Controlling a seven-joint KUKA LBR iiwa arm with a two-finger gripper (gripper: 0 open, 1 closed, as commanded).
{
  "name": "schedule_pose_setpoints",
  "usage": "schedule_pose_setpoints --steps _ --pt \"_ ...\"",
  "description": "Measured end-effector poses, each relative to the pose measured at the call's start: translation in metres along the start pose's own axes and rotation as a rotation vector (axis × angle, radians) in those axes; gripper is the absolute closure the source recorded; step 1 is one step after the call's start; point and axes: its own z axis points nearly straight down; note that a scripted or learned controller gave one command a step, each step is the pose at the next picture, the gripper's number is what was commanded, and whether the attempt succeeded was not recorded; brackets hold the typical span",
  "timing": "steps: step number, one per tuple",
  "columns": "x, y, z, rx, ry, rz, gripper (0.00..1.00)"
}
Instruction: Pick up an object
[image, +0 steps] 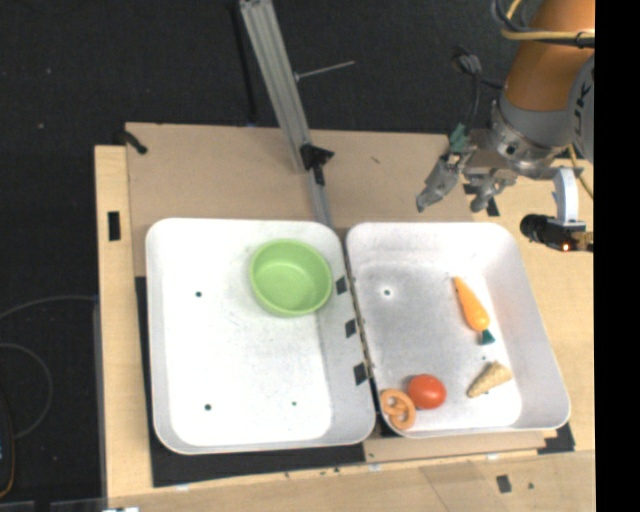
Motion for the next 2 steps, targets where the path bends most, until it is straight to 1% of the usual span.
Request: schedule_pose_setpoints --steps 1,2 --pt "-0.001 0.000 0.000 0.000 -0.001 0.000 0.00" --pt "-0.008 -0.006 0.047 0.005 -0.002 0.005 0.00"
